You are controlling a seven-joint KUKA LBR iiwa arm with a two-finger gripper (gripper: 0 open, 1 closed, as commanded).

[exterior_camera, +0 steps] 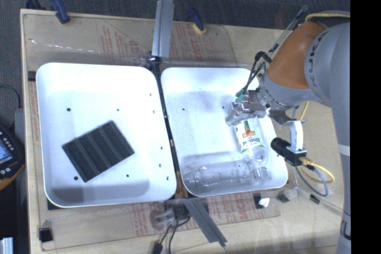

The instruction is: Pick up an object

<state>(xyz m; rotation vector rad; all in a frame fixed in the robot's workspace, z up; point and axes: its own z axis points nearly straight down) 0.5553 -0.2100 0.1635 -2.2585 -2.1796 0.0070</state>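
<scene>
**Desk:** What's on your screen, biggest things first?

**Me:** I've got the bench (89, 38), a pale board with blue clamps (58, 8) on its far edge. Two white bins sit on it side by side. The left bin (53, 77) carries one flat black ridged panel (98, 150), lying at a slant toward its near left corner. The right bin (184, 92) is the one I'm working in.

**Desk:** And the arm?

**Me:** The arm (324, 62), grey with the orange band, comes in over the right bin's right edge. Its gripper (245, 109) hangs above the right half of that bin, roughly midway between the far and near edges.

**Desk:** Has the claw got anything?

**Me:** I cannot tell. From this angle I can't make out how it is set, or whether anything sits in it.

**Desk:** Where are the objects, then?

**Me:** A clear plastic bottle (221, 175) lies on its side along the near edge of the right bin. A smaller bottle with a white label (251, 141) lies just under the gripper, running toward the near right corner, its lower end next to the clear bottle's right end. I can't tell whether the two touch.
</scene>
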